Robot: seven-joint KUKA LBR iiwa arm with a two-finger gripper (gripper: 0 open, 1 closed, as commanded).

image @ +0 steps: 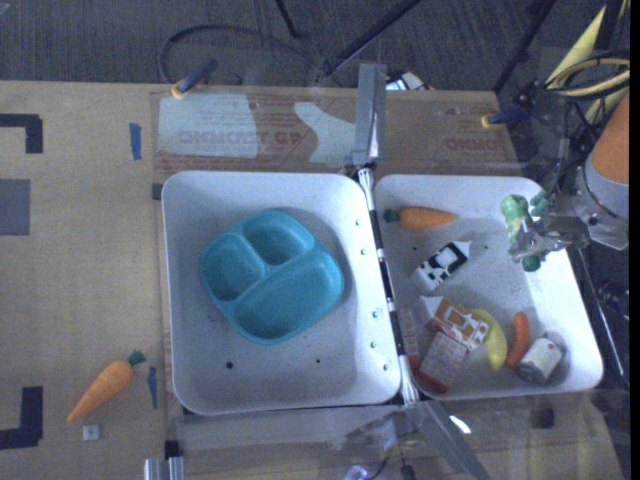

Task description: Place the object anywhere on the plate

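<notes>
the two-finger gripper [528,236] sits at the right bin's [570,298] upper right, pinching a small green toy [516,211]. the blue three-compartment plate [272,274] lies in the left white bin [190,268]. on the cardboard-topped bench [80,218], lower left, lies an orange toy carrot [101,388]; dark carpet [150,18] runs along the top.

Left bin [190,368]: blue sectioned plate [272,274]. Right bin [575,358]: carrot [425,218], cow toy [442,264], banana [494,336]. My gripper [528,236] (green item [514,209] beside it) at frame right.
</notes>
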